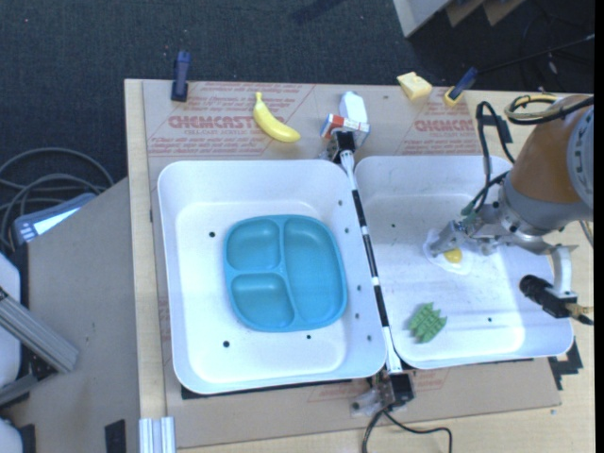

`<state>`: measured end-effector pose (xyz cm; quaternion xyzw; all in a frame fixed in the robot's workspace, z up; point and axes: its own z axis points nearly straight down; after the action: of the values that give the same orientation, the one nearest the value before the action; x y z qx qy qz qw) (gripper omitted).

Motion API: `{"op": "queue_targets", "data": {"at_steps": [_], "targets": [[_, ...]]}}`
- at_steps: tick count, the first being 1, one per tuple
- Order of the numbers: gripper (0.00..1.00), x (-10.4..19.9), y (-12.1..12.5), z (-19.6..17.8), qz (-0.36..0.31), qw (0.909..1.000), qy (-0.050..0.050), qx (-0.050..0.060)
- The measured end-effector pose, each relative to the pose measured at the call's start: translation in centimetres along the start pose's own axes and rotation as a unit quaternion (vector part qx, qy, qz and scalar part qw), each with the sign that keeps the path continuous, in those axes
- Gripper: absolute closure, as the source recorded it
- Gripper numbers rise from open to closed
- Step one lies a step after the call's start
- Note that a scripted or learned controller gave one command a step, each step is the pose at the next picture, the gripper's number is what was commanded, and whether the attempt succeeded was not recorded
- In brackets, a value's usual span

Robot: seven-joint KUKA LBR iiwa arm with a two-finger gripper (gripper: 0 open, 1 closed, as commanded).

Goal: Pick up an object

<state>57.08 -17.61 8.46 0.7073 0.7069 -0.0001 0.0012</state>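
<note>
Down in the right bin, fingers over a small yellow object, grip unclear.

Robotics lab: cardboard-topped bench, two white bins, loose cables, dark carpet.

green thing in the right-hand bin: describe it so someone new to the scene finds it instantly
Find the right-hand white bin, the one the arm reaches into. Near its front edge, towards the divider between the bins, lies a small green object with a bumpy outline. It lies apart from the small yellow piece by the gripper, and it is the only green item in either bin.
</note>
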Motion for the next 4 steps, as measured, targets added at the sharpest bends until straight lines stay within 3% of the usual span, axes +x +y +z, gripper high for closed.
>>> {"op": "queue_targets", "data": {"at_steps": [1,2,3,4], "targets": [[1.0,0.0,0.2,-1.2,0.0,1.0,-0.001,-0.003],[1.0,-3.2,1.9,-4.0,0.0,1.0,0.0,-0.001],[0.0,-3.1,1.9,-3.9,-0.001,1.0,0.0,0.0],[0.0,1.5,0.8,-0.6,-0.001,1.0,0.002,0.002]]}}
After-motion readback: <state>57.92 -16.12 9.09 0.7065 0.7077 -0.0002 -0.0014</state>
